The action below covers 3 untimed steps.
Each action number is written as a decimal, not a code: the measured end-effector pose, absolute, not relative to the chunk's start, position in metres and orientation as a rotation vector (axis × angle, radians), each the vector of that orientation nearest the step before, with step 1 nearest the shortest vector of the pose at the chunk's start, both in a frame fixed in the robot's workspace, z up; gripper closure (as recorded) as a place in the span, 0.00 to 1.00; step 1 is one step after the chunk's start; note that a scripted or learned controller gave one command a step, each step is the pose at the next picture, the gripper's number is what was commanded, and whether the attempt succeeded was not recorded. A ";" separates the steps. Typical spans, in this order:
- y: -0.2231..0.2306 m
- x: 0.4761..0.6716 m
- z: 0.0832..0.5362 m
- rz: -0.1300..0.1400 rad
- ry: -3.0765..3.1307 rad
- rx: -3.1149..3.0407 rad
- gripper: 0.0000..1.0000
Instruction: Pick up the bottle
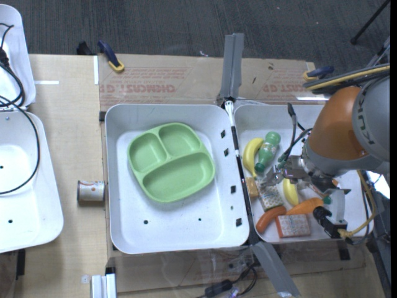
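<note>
The bottle (266,151) is clear plastic with a green cap and green contents. It lies in the right bin (347,241), near that bin's left wall, leaning against a yellow banana (250,154). My gripper (277,174) hangs low in the same bin, just below and to the right of the bottle's lower end, over a cluster of toys. The orange wrist band and grey arm cover the bin's right half. Nothing can be made out in the gripper's grasp.
Near the gripper lie a patterned block (270,197), a second banana (290,192), a carrot (305,207), a red sausage (269,220) and a brown block (293,226). The left bin (124,228) holds a green divided plate (172,162). A small can (91,191) lies outside it.
</note>
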State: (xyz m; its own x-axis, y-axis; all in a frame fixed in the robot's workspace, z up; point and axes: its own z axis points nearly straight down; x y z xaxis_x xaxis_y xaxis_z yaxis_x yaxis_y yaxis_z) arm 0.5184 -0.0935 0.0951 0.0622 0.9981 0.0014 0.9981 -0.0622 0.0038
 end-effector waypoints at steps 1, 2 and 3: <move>-0.094 0.520 0.105 0.011 2.143 2.291 1.00; -0.094 0.520 0.105 0.011 2.143 2.291 0.00; -0.105 0.590 0.094 -0.002 2.350 2.086 0.00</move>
